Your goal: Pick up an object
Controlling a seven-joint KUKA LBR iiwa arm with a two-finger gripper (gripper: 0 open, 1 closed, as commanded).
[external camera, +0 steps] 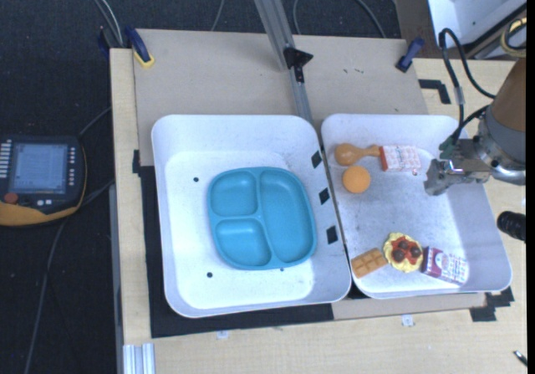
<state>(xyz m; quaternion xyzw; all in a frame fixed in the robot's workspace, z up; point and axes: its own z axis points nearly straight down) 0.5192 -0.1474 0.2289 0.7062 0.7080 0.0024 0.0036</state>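
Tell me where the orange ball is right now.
In the camera view the orange ball lies in the right bin, near its left wall, just below the wooden pear-shaped toy and left of the hand.

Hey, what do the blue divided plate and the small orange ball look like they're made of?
Blue divided plate: probably moulded plastic, going by its uniform colour, soft sheen and rounded compartment ridges. Small orange ball: smooth and matte, likely a plastic or foam toy fruit, though the view cannot settle which.

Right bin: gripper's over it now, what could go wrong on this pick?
The gripper hangs over a bare patch of the right bin, so closing here would likely grab nothing. The orange ball could roll off if nudged. The toys at the front, tart and carton, touch, risking a double grab.
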